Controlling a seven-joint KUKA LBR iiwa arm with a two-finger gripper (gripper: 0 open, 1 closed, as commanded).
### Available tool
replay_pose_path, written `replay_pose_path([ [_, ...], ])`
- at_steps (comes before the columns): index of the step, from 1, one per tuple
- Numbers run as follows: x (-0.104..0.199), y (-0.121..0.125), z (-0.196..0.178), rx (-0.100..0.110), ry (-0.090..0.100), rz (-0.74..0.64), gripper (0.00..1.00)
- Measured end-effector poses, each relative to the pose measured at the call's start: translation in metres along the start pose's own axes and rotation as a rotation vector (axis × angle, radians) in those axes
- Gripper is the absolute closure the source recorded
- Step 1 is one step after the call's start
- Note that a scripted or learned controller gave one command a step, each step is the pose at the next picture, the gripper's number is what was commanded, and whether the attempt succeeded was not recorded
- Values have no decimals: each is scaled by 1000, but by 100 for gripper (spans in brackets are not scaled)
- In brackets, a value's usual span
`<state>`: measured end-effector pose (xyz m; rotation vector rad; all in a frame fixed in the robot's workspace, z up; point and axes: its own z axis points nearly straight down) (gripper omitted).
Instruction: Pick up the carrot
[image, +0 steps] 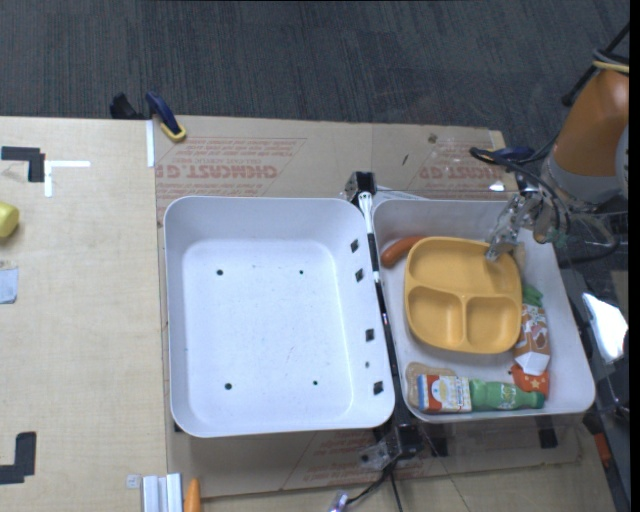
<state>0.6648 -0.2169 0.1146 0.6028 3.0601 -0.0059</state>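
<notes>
Down near the front of the right bin (572, 345): a green and white packet (478, 392), lying flat. Behind it, a yellow plate (463, 296) with three dips. Peeking out past the plate's far left corner, the carrot (400, 249), orange, small, lying flat on the white floor. Farther back on the right, the gripper (497, 246), hanging low over the plate's far edge, well apart from the carrot. Open or shut: cannot tell. Beside it all, the left bin (180, 330).

1 fixed overhead camera, slanting down on 2 bins (180, 300).
</notes>
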Motion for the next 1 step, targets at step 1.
replay_pose_path([
  [1, 48, 29, -39, 1, 15, 29, 100],
])
